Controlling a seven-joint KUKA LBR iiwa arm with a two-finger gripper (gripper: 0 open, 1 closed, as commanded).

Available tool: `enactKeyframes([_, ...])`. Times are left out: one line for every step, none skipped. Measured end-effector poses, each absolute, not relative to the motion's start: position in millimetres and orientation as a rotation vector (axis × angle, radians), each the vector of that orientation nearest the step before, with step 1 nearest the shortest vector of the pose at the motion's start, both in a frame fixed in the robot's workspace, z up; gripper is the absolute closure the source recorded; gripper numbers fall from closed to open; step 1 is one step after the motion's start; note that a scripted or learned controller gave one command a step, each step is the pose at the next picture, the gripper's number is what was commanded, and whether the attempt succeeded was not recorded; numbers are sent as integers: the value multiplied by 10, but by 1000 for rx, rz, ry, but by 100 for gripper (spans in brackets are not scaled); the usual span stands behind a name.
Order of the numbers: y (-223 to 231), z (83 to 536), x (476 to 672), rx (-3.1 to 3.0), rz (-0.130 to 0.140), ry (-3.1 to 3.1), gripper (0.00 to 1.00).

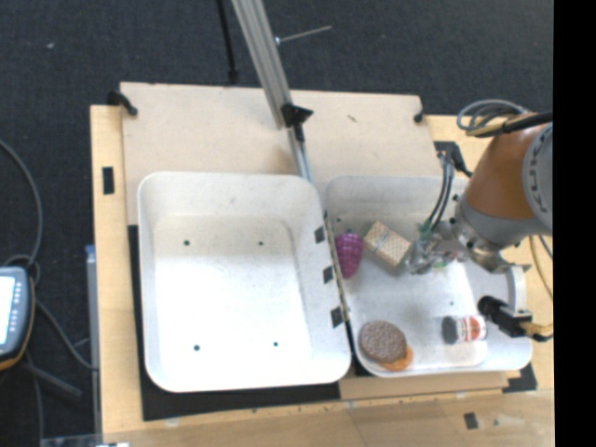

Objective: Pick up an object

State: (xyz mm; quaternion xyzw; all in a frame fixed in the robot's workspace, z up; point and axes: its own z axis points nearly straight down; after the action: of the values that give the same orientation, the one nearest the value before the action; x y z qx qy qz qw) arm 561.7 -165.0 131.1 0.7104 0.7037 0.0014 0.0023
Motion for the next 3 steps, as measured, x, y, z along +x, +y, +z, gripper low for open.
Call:
enactKeyframes([-1701, 1916, 5560, 2224, 6, 2208, 100])
enactKeyframes([-1717, 2461, 5580, 2213, 6, 2219, 100])
enactKeyframes([-1219, 2376, 5668, 2215, 2, 2228, 100])
